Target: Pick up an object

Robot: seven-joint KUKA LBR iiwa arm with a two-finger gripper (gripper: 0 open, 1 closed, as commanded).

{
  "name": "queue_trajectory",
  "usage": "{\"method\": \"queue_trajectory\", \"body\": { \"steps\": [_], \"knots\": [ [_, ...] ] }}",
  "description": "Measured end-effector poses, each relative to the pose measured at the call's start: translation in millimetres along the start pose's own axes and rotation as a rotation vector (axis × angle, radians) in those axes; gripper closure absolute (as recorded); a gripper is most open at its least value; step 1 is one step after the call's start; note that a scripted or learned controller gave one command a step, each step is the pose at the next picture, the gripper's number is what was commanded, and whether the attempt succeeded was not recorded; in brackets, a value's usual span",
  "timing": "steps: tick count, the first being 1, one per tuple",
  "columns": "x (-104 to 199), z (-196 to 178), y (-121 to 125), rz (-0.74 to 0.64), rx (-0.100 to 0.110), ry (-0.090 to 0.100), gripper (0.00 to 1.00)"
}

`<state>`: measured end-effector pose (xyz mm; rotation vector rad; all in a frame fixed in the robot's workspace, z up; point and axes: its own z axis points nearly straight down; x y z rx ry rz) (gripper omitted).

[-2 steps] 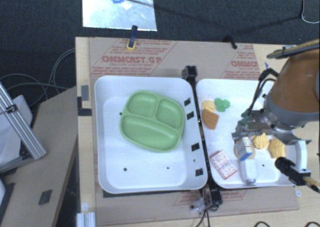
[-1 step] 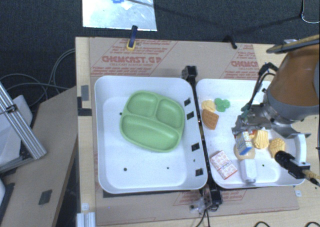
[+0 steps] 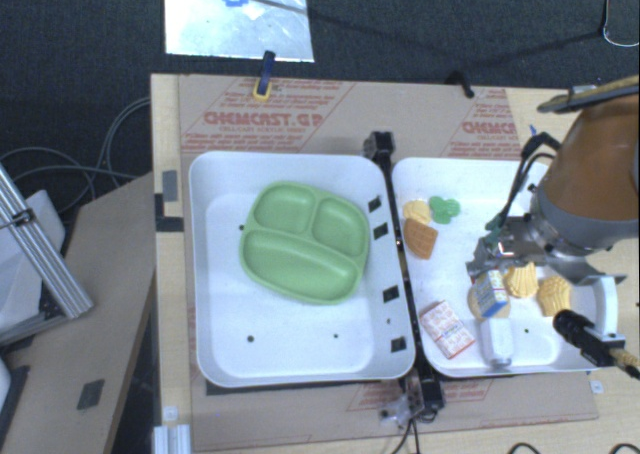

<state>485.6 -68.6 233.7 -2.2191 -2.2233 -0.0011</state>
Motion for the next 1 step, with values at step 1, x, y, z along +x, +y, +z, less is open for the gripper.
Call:
{"method": "queue_trajectory", "body": {
  "steps": [1],
  "knots": [
    [8.7, 4.8, 5.8, -0.003, 0.000, 0.000, 1.00]
  ]
}}
